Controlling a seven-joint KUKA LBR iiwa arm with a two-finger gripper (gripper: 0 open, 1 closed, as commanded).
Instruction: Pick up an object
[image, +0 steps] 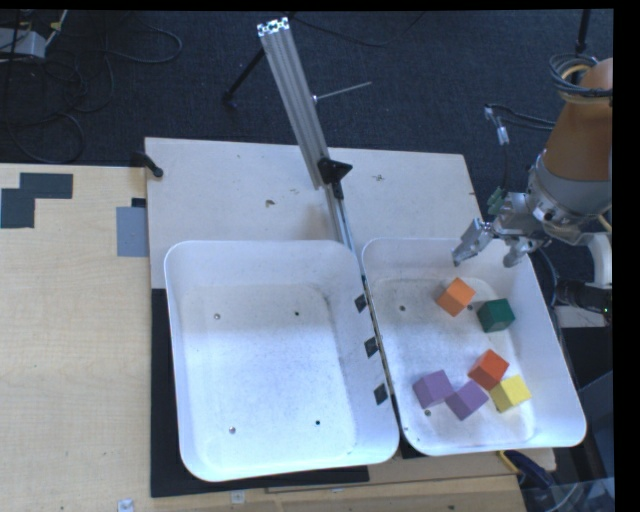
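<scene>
The right bin (560, 400) holds several small blocks. An orange block (456, 296) lies near the bin's back, with a green one (495, 315) just to its right. Lower down sit a red-orange block (488, 368), a yellow block (511, 393) and two purple blocks (433, 388) (466, 400) close together. My gripper (492, 247) hangs over the back rim of the right bin, above and a little right of the orange block. Its two fingers are spread apart with nothing between them.
The left bin (180, 300) stands beside the right one, with small black clips (370, 345) on the wall between them. A slanted aluminium post (300, 110) rises behind the bins. Cables lie on the dark floor beyond the bench.
</scene>
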